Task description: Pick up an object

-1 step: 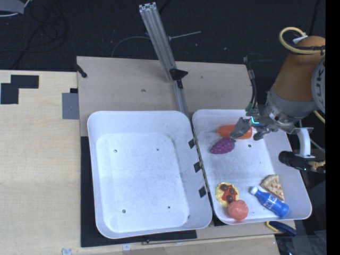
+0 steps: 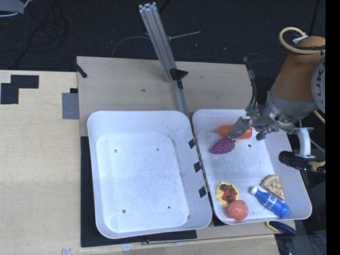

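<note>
Right bin (image 2: 297, 206) — carrot (image 2: 234, 130) under gripper (image 2: 251, 127).

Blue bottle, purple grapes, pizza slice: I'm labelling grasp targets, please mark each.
blue bottle (image 2: 271, 202), camera view, mid-body.
purple grapes (image 2: 222, 146), camera view, bunch's centre.
pizza slice (image 2: 273, 185), camera view, topping centre.

Gripper (image 2: 251, 127) overlaps the orange toy (image 2: 234, 130) at the far end of the right bin (image 2: 297, 206); the toy's right part is covered, contact not resolvable, and its shape cannot be identified, possibly a carrot. The arm (image 2: 297, 84) is cut off at the frame's right side, its base out of view. Yellow-and-red item (image 2: 227, 192) near the front rim is too small to identify; its lower right is partly overlapped by the red ball (image 2: 238, 210).
</note>
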